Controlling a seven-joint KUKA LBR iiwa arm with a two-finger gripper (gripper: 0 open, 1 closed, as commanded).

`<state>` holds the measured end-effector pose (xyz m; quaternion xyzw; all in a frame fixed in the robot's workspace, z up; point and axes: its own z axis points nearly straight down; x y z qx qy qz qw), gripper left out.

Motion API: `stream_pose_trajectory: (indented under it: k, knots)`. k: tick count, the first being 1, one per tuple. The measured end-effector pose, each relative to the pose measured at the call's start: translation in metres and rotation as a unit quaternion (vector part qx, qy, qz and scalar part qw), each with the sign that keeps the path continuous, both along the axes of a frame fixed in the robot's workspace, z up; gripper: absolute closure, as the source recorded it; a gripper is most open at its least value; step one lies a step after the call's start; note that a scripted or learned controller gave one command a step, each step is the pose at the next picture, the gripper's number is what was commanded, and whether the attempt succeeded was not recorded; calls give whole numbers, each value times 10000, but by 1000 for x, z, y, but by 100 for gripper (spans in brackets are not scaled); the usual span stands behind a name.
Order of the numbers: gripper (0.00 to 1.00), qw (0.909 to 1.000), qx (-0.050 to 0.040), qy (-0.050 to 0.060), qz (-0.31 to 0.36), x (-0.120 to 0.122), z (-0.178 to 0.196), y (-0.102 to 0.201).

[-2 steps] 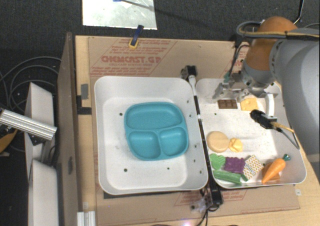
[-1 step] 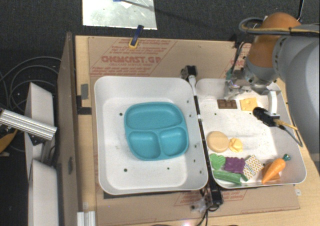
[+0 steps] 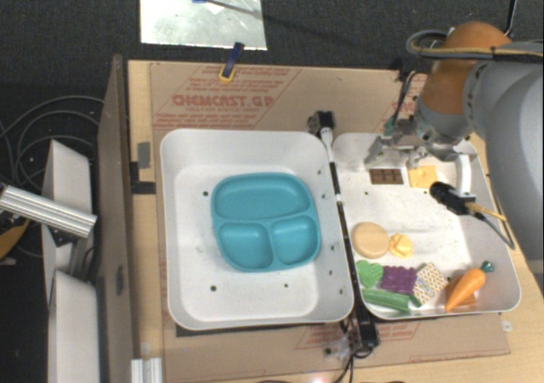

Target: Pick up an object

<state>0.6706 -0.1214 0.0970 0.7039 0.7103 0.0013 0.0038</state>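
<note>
Two flat pieces, the chocolate (image 3: 386, 177) and cheese (image 3: 422, 176), are lying just beneath your claw (image 3: 406, 152), whose spread I cannot tell, so you are risking a slip off either.

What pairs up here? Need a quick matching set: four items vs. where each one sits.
Items:
1. blue tray
2. carrot
3. brown waffle piece
4. purple grapes

Places:
A. right bin, far end near the arm
B. left bin, middle
C. right bin, near right corner
D. right bin, near edge, beside the green pieces

Pairs: 1-B, 2-C, 3-A, 4-D
</note>
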Motion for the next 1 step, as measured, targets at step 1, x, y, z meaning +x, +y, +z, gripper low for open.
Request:
stream_pose_trajectory:
  k: [1]
  knots:
    - [0,10000,9,36,-41,-16,-13,2]
